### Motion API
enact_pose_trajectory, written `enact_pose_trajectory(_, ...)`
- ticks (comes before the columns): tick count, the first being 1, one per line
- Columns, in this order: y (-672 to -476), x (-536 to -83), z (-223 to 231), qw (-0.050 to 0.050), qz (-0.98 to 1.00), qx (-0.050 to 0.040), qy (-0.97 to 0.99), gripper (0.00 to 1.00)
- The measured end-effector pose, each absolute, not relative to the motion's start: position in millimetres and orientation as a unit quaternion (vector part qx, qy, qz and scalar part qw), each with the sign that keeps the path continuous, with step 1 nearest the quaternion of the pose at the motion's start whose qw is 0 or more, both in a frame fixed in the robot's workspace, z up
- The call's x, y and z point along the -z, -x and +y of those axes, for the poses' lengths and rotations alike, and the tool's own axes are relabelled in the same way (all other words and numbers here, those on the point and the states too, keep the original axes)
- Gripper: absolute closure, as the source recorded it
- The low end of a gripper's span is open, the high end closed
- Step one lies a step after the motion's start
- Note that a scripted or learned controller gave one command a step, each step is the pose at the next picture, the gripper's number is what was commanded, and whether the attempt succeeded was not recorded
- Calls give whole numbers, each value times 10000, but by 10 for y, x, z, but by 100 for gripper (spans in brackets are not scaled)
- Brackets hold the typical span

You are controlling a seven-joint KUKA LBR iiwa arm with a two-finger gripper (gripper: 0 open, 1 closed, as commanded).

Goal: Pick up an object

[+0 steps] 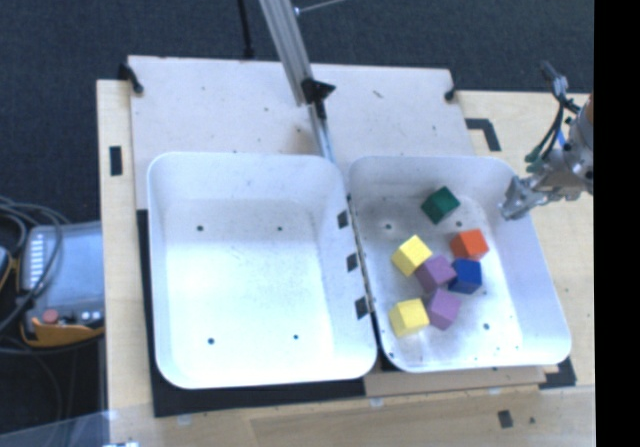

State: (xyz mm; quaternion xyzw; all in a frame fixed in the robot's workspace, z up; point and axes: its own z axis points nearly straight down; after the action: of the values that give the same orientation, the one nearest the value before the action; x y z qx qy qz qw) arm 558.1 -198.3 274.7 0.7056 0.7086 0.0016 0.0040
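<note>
Camera view: seven small blocks are counted in the right bin point(530, 320): one green block point(440, 204), one orange point(469, 244), one blue point(466, 276), two yellow, two purple. The gripper point(518, 201) is seen at that bin's upper right rim; its state cannot be told.

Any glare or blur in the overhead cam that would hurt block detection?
Camera view: the left bin floor is washed out bright, near blown; the blocks in the right bin, such as the green block and blue block, stay distinct in colour with soft edges; the pincer at the right rim looks blurry.
</note>
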Motion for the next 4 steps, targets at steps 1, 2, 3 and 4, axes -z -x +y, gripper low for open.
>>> enact_pose_trajectory(1, -5588, -2789, -1990, 14, 7101, -2, -7041, 100)
enact_pose_trajectory(2, -5676, -2695, -1414, 1, 7095, -4, -7047, 100)
enact_pose_trajectory(3, -5769, -2702, -976, 6, 7095, -8, -7047, 100)
enact_pose_trajectory(4, -5980, -2731, -482, 6, 7097, -10, -7045, 100)
